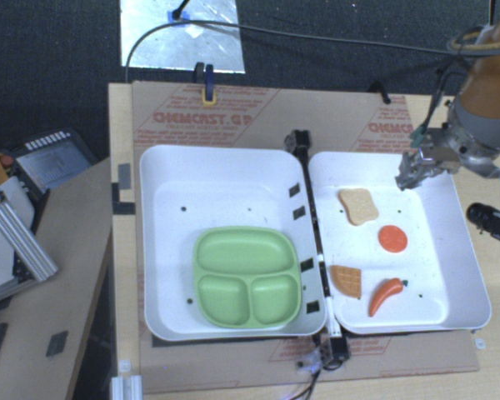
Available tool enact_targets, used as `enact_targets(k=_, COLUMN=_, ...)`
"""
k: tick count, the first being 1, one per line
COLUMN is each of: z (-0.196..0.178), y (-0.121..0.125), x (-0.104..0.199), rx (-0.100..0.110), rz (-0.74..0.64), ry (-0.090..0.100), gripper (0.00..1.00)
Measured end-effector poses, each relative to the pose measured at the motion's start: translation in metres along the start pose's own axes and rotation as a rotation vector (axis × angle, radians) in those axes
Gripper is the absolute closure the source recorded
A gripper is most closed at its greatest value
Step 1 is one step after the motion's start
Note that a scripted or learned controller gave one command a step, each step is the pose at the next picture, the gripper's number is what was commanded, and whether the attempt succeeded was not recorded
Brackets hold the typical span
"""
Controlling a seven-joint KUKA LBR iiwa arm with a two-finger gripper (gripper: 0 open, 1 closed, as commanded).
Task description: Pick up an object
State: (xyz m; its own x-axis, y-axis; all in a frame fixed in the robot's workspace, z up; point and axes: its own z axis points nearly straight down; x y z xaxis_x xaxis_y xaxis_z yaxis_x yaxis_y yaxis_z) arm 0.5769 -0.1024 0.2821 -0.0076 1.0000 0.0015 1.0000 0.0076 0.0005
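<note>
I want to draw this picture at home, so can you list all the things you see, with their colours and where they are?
Bins: two, white, side by side on the bench.
Divided plate: one, green, in the left bin.
Toast slice: one, tan, upper part of the right bin.
Round slice: one, orange-red, middle of the right bin.
Waffle piece: one, brown-orange, lower left of the right bin.
Chili pepper: one, orange-red, beside the waffle piece.
Gripper: one, grey, above the right bin's far edge.
</note>
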Motion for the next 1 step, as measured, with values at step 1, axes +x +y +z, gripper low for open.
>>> enact_targets(k=1, z=0.0234, y=-0.0014, x=0.0529, rx=0.000, rz=-0.001, ry=0.001, gripper=1.00)
